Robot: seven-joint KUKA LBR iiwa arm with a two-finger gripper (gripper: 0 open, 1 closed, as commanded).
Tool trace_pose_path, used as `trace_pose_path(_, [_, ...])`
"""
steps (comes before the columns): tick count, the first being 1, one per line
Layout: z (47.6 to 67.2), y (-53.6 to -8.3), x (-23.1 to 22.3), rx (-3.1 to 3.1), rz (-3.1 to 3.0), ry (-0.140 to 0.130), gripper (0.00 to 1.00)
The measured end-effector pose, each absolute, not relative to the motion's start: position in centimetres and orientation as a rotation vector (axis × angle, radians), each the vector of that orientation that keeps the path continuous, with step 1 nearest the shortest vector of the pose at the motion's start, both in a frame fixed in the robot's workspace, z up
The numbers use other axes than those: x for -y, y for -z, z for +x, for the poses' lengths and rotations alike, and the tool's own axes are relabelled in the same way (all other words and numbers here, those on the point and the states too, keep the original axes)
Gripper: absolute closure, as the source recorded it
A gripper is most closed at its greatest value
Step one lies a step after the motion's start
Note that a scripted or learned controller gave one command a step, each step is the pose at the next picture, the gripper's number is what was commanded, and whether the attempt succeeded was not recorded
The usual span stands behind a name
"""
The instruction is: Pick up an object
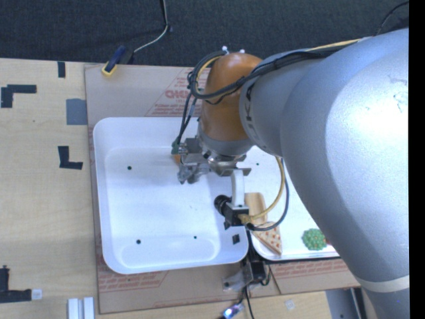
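The wooden bench (pixel 40 198) bore a cardboard sheet (pixel 126 95), on which two white bins sat side by side: left bin (pixel 106 198), right bin (pixel 292 254).

End effector (pixel 188 173) low over left bin (pixel 159 251), right-rear.

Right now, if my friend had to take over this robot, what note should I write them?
Gripper: the grey arm's two-finger gripper hangs low over the left shallow white bin, near its upper right part. Whether it is open or shut cannot be told from this view, and nothing can be seen held in it.

Things: a small orange object peeks out just left of the gripper, mostly hidden. In the right shallow white bin lie a tan wedge-shaped piece and a small fuzzy green object, partly under the arm.

Done: no pick confirmed.

Left: grasp one object and lift it.
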State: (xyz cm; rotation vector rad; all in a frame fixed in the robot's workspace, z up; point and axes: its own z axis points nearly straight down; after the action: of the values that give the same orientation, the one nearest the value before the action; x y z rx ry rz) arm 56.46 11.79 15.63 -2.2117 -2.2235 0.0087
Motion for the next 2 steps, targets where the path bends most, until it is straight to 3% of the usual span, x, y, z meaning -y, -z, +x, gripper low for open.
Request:
trace_pose_path(1, [62.2, -15.4, -18.4, 2.230, -2.213, 0.005, 1.00])
trace_pose_path(2, [54.1, -8.2, -23.6, 2.228, -2.216, -0.003, 1.00])
